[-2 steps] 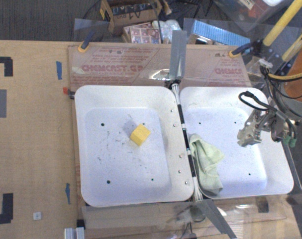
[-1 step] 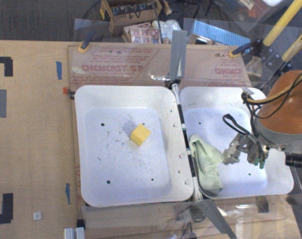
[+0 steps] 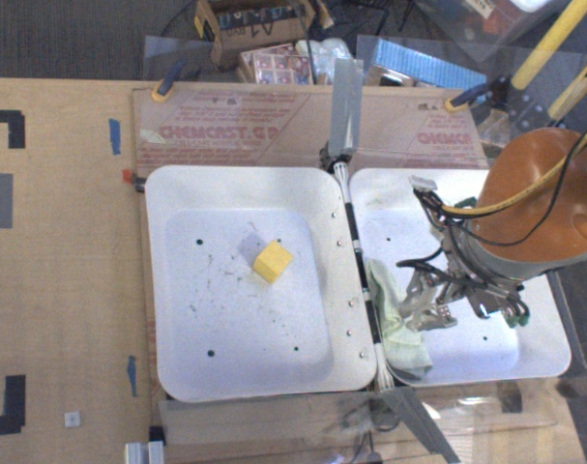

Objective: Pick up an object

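Gripper (image 3: 421,307) beside cloth (image 3: 395,322) along right bin's (image 3: 544,356) left wall

The shallow white left bin (image 3: 177,211) offers open floor on every side of the small yellow block (image 3: 273,261) lying near its middle. In the white right bin (image 3: 544,351), a crumpled pale green cloth (image 3: 397,319) crowds the near left side against the dividing rims, just beside the pincer (image 3: 430,303). The grey and orange arm (image 3: 530,211) overhangs that bin's right half.
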{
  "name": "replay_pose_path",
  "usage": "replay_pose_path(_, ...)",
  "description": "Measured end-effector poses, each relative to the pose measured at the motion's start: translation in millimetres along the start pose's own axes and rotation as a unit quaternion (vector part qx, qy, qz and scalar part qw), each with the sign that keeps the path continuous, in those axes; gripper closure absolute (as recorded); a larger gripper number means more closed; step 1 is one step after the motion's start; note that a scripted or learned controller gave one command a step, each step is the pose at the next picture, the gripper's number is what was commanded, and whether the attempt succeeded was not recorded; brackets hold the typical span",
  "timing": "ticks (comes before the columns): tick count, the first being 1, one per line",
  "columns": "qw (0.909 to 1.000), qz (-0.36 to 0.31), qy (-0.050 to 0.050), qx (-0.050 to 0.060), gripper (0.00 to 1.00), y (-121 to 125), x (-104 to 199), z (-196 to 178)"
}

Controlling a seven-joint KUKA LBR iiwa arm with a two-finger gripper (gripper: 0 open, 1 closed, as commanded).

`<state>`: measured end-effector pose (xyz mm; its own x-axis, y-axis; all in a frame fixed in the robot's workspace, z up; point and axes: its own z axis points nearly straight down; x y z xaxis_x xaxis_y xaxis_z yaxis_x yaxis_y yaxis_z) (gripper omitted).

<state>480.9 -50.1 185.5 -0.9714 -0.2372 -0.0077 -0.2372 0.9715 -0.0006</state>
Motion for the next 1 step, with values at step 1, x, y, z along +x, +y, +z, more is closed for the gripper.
replay_pose_path(1, 0.9811, -0.193, 0.0, 0.001, 1.0, -85.5, -3.6, -106.1)
